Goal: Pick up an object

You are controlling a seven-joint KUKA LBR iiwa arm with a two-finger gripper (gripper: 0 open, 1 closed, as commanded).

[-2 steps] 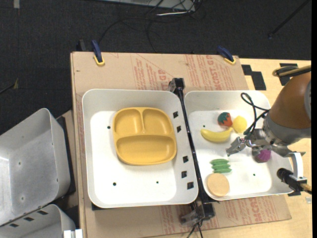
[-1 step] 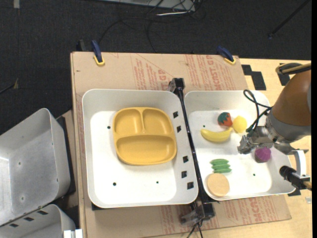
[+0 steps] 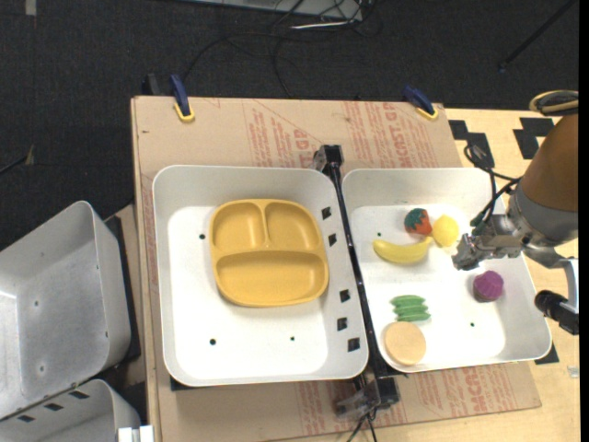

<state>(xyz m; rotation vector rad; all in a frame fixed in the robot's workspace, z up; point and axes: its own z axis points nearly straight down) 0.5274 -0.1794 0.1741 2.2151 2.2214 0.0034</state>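
While arm reaches in over right bin, end effector is seen low between lemon and purple fruit, nothing visibly held; grip state cannot be told. Step judged: approach. Next: descent onto one item, then closure.

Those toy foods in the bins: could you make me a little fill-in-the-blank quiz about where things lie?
The yellow divided plate lies in the ___ bin.
The banana lies in the ___ bin.
The purple toy lies just ___ the gripper in the picture.
The plate has ___ compartments.

Missing words: left; right; below; three
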